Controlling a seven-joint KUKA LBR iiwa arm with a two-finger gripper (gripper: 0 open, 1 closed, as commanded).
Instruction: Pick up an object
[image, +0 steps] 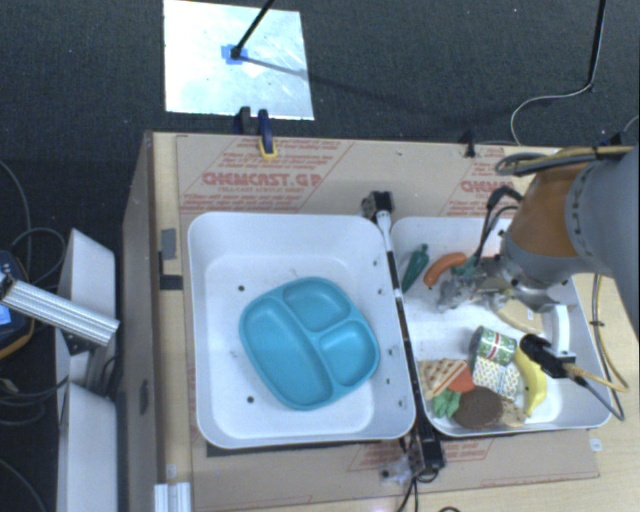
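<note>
You see two white bins side by side on the bench. The left bin (215, 330) holds a blue divided tray (308, 342), lying flat near its middle with three compartments facing up. The right bin (590, 400) carries the clutter you are working in.

The arm (580, 215) comes in from the right, its orange band above the wrist, and bends down into the far half of the right bin. The gripper (458, 290) sits low over the bin floor there, just right of the divider between the bins. From this angle you cannot tell whether it is released or clenched, and nothing shows gripped in it.

Right beside the gripper, on its far-left side, lies an orange carrot-like toy (444, 266), touching or almost touching the metal. Further left, against the divider, is a green pepper-like toy (413, 267).

Towards the near end of the right bin the rest is piled together: a small green and red can (494, 346) on its side, a yellow banana (530, 381) just right of it, a sandwich-like wedge (441, 376) to the left, a brown round piece (481, 408) at the near edge, and a small green item (444, 402) beside the wedge. These are well apart from the gripper.
</note>
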